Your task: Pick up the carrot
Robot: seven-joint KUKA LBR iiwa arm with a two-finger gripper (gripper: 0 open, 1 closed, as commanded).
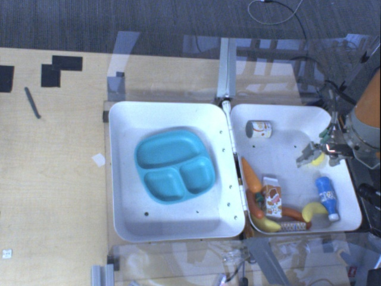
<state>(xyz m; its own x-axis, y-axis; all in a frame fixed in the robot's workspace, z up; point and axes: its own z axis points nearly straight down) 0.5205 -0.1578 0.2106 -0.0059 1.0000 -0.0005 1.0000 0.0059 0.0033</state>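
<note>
Hovering over the right bin's far right side, the claw had its fingers spread apart, something small and yellow just under them. The carrot lay well apart from it, along that bin's left wall beside a carton. A blue tray sat in the left bin.

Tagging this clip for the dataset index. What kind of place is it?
Likely a robot lab pick-and-place cell, not a kitchen. Two white bins sit side by side on a wood bench, the right one holding toy food such as a carrot and a can, with the gripper over it and loose cable behind.
</note>
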